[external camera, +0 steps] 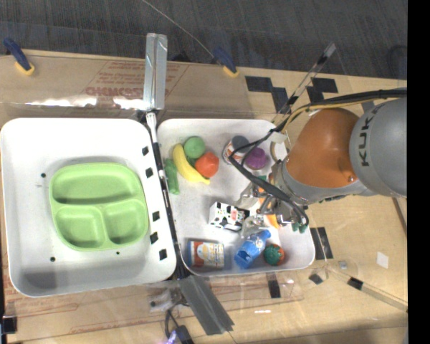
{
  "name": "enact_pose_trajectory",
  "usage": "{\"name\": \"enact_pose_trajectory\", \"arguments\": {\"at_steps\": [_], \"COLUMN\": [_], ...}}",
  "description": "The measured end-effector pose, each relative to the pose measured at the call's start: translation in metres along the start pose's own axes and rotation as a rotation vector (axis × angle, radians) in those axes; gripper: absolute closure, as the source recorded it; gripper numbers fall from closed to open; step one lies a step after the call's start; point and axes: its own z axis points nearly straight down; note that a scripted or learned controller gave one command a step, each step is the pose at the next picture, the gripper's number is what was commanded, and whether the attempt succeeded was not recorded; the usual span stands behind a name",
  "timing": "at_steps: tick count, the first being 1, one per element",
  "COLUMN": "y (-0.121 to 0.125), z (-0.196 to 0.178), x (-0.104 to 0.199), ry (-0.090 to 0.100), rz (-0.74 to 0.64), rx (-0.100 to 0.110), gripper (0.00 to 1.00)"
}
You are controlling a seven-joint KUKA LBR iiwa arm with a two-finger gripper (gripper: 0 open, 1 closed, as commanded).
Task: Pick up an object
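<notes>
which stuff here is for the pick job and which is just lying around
For the job: gripper, banana, orange ball, blue bottle, can, black-and-white toy.
Lying about: green divided tray, blue clamps.

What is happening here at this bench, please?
A grey KUKA arm with an orange band reaches in from the right over the right bin, which holds small things: a banana, a green ball, an orange piece, a purple item, a can and a blue bottle. Its gripper hangs low near a black-and-white item in the middle of that bin. Nothing is visibly lifted. The left bin holds a green divided tray.
</notes>
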Motion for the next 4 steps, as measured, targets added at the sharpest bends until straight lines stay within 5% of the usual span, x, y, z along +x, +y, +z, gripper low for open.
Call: {"name": "enact_pose_trajectory", "arguments": {"at_steps": [1, 2, 3, 4], "y": [-0.01, 0.027, 0.012, 0.061], "z": [-0.146, -0.191, -0.186, -0.201], "x": [-0.043, -0.045, -0.119, -0.129], "ry": [-0.003, 0.004, 0.01, 0.006], "rz": [-0.158, -0.018, -0.096, -0.104], "rx": [0.003, -0.001, -0.002, -0.003], "gripper": [1.0, 1.0, 1.0, 1.0]}}
